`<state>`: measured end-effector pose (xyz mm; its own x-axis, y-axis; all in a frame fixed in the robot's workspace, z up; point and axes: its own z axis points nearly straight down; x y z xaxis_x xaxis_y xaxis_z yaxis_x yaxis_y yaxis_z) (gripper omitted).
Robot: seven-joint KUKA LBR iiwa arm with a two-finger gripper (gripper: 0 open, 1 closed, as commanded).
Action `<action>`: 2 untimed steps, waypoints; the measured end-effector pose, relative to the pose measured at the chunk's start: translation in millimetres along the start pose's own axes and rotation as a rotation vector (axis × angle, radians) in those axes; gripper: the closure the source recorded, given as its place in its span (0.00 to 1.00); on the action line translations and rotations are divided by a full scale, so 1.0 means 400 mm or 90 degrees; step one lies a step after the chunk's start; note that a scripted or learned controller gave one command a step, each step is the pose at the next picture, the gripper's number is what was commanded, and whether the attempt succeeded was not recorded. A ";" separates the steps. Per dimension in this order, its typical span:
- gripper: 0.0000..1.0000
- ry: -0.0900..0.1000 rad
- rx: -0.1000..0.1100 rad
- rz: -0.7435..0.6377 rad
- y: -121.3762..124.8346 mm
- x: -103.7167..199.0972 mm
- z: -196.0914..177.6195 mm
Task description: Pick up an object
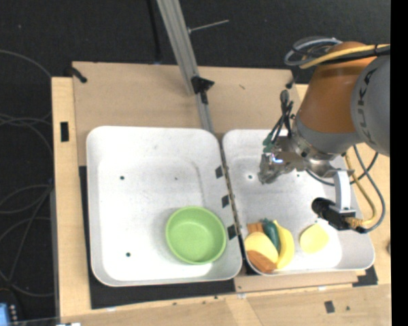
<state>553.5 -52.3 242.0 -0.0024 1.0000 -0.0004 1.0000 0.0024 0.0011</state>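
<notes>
My gripper (268,174) hangs over the upper middle of the right bin (248,148), below the grey and orange arm. Nothing shows between its fingers. Near that bin's front left corner lies a cluster of toy food (268,245): a yellow banana shape, a green piece and an orange-brown piece. A pale yellow round object (314,238) rests to the right of the cluster. The left bin (122,155) holds a green bowl (195,233) at its front right. The gripper is well above and behind the cluster.
A slanted metal pole (183,53) runs from the top down to the gap between the bins. A black and white attachment (336,206) with cables hangs off the arm over the right bin's right side. The wooden bench (136,94) surrounds both bins.
</notes>
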 end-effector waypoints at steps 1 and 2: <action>1.00 0.000 0.000 0.000 -0.032 0.129 0.021; 1.00 0.001 0.001 -0.001 -0.029 0.254 0.001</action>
